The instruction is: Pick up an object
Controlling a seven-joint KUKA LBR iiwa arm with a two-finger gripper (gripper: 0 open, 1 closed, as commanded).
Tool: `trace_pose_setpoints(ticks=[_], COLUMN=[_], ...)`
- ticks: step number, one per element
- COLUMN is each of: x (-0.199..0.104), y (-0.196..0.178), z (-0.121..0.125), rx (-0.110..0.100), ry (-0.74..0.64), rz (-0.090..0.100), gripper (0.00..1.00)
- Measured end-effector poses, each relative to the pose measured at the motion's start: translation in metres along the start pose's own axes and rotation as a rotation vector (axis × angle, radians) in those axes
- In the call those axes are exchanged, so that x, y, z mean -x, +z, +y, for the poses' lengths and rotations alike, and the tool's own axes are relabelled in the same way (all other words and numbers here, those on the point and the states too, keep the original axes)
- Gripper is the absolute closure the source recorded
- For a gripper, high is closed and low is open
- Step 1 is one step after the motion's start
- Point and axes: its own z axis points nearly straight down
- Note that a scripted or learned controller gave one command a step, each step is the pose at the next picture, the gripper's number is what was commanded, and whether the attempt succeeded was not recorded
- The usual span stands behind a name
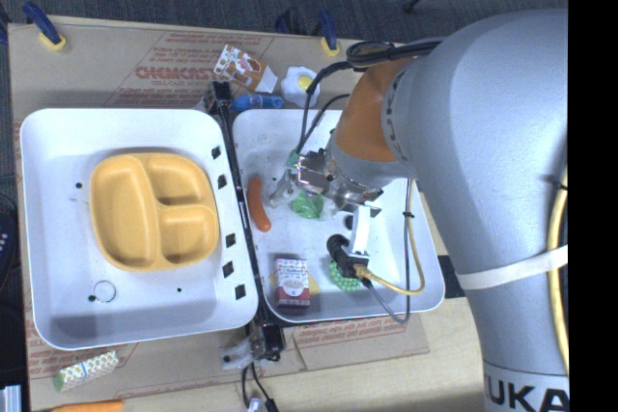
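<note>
A: Where was the gripper (301,180) at this pt?

B: Low in the right bin (425,289), upper-middle, right over a small green object (309,206). Looked like it was touching or just above it. Arm (483,159) covered most of that bin's right side.

A: Open/closed?

B: Couldn't tell. Fingers were small and blurred against the white floor, wrist hardware in the way. Nothing visibly between them, so I wouldn't call it a hold.

A: What else was in there?

B: Orange-red sausage-shaped item (258,204) along the left wall, just beside the gripper. Small red/brown box (292,282) near the front edge. Second green thing (341,275) near front-middle, partly under a black cable end. Left bin (39,207) had the yellow divided tray (154,207), well apart from the action.

A: Step?

B: My read: grasp attempt on the green object, at the descend/close stage. No lift yet, object was on the bin floor.

A: Next move needs?

B: Close squarely on the green piece, then straight vertical lift. It was small and low, so slip-out was likely IMO. Also keep clear of the sausage item and the divider wall on the way up. Confirm grip before retracting.
</note>
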Motion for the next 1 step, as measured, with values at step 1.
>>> trace_pose_setpoints(ticks=[1], x=[-0.0002], y=[-0.0104], z=[0.0003], rx=[-0.002], ry=[-0.004], rz=[0.001], gripper=[1.0])
